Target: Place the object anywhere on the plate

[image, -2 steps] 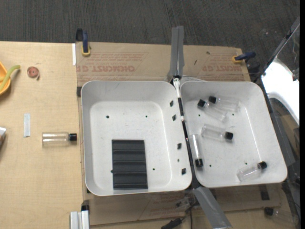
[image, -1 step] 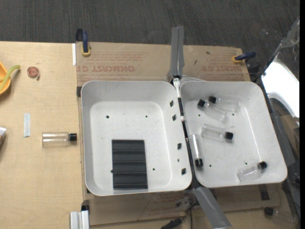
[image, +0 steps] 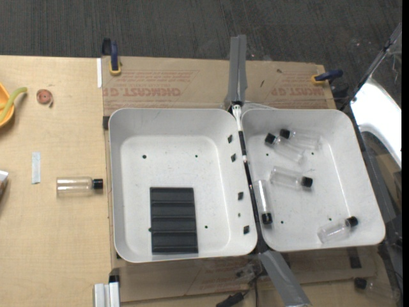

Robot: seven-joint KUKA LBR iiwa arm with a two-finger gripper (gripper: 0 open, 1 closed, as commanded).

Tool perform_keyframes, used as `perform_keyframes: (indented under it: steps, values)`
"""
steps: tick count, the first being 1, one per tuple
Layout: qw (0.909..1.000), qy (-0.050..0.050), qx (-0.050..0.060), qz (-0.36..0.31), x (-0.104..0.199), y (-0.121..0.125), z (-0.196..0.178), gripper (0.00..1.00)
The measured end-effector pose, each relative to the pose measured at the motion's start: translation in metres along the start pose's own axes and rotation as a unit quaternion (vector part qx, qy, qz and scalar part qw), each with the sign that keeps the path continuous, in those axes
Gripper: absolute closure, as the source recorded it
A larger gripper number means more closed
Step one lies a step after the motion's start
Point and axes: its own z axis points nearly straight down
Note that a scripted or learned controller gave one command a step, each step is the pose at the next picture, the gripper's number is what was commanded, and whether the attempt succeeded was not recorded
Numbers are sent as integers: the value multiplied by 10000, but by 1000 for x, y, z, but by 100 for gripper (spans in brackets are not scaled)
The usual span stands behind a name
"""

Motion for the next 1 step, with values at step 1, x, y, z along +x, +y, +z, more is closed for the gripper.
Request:
perform_keyframes:
  steps: [1]
  values:
    - [9668, 11, 3, 2557, 49, -39, -1, 0]
